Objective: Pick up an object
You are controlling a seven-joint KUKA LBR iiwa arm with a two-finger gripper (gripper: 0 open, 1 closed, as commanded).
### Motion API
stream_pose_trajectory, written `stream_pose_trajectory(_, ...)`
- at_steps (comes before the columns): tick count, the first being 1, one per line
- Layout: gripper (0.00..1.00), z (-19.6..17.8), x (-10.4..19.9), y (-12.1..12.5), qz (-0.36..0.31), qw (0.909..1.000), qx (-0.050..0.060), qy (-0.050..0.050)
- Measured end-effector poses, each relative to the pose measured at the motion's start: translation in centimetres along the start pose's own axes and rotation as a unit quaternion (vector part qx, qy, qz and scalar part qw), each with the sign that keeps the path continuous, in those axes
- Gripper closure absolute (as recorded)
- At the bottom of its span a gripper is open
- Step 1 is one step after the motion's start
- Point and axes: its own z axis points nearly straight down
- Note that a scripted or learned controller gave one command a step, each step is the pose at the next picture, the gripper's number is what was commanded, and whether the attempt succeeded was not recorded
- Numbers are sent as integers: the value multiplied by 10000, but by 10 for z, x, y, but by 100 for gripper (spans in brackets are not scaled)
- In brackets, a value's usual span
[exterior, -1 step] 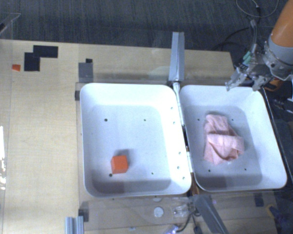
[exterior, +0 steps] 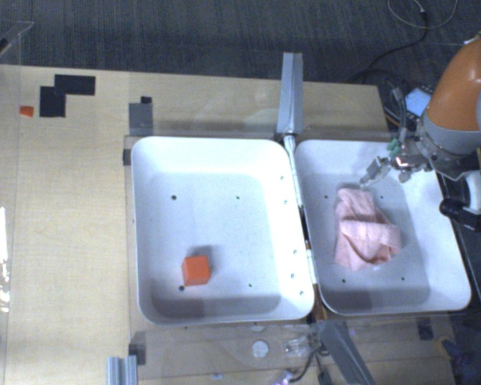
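Nothing lifted yet: our gripper (exterior: 382, 167), fingers spread, hovers at the right bin's (exterior: 441, 295) far edge, above the pink cloth (exterior: 367, 235).

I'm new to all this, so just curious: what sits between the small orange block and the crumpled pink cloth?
In the camera view, just bare white bin floor and the two bins' adjoining rims separate the small orange block from the crumpled pink cloth.
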Motion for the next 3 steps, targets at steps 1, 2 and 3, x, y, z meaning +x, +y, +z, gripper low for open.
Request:
stream_pose_trajectory(1,0,60,37,-55,-565,9984,-63,-20)
stream_pose_trajectory(2,0,60,77,-20,-386,9992,-72,-11)
stream_pose_trajectory(3,0,61,69,32,-430,9991,-59,-14)
